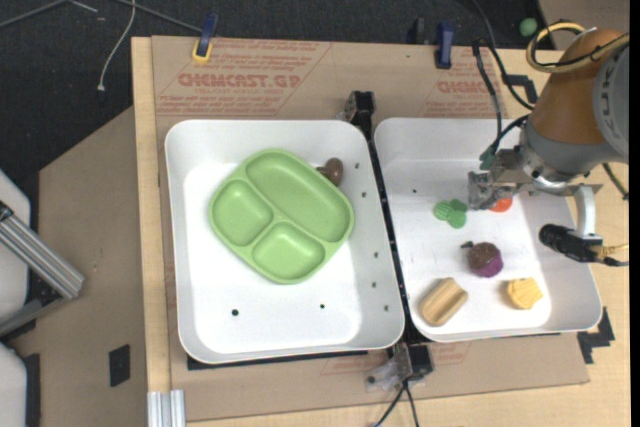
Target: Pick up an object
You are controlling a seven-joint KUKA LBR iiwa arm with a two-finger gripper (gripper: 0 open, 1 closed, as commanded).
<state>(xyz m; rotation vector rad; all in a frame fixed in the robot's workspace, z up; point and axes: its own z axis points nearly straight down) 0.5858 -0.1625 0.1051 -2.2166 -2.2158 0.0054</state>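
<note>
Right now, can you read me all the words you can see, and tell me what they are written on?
"CHEMCAST GP", in faded red print, on the brown board under the bins, near its left back edge.
The same red print repeats on the board's right back part, but there it is too faint and cut off to read.
The smaller red lines beneath are too blurred to read.

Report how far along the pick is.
Done: the gripper is down in the right bin, beside a red object and a green one. In hand: nothing visibly held. Left: the grasp and lift; the purple piece, tan block and yellow piece lie untouched.
</note>
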